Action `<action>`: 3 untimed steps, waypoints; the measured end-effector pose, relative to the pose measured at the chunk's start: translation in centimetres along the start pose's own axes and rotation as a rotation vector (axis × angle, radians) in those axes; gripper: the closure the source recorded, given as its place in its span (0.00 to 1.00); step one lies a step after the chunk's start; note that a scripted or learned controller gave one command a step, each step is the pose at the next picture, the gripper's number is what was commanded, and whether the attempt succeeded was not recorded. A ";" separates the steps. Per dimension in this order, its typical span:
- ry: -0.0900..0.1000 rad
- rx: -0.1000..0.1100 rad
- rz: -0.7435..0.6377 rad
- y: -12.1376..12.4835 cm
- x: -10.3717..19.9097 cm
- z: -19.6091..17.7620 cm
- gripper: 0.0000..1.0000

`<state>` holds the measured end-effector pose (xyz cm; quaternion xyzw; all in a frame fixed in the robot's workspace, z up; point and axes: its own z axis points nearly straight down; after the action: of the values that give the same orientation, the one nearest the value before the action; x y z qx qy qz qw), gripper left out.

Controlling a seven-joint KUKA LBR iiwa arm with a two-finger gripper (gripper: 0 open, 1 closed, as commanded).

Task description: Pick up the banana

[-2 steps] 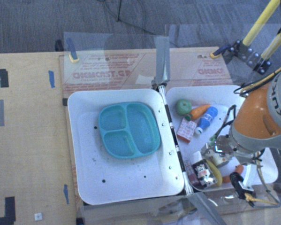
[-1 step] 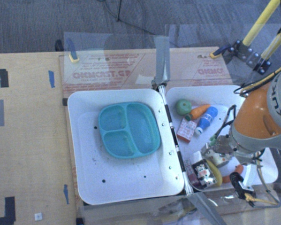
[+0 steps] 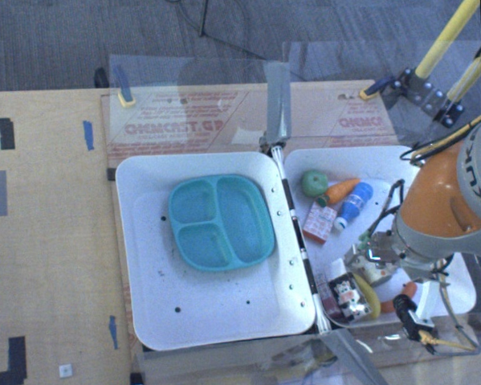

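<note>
1. The arm [image 3: 446, 205], grey with an orange band, entered from the right edge of the view and covered much of the right bin's [image 3: 303, 162] right half; the contents beneath it were hidden.
2. The hand [image 3: 352, 296] sat low over the near-left corner of the right bin. It appeared as a dark block with small white and red details; its fingers could not be separated from the clutter, so it could not be told whether the hand was released or clenched, or whether it grasped anything.
3. The banana [image 3: 368, 296] lay in the right bin near its near edge, just beside the hand on the hand's right. Only a short curved yellow strip was visible; the rest was hidden by the hand and the wrist, and contact between them could not be confirmed.
4. Toward the far edge of the right bin lay a green round object [image 3: 314, 182], an orange carrot-shaped object [image 3: 341, 191], a blue bottle [image 3: 354, 203] and a small pink-and-white packet [image 3: 318, 221], close together and well apart from the hand.
5. The left bin [image 3: 139, 257] carried a teal divided plate [image 3: 222, 222] in its far half.
6. Both bins rested on the wooden worktop [image 3: 50, 238].
</note>
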<state>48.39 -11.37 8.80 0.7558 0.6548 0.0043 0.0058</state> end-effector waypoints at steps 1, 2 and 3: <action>0.000 0.000 0.000 0.0 0.0 0.0 0.00; 0.000 0.000 0.000 0.0 0.0 0.0 0.00; 0.002 0.005 0.064 0.1 -1.3 0.0 0.00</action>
<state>48.33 -12.71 8.82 0.7762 0.6304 0.0037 0.0030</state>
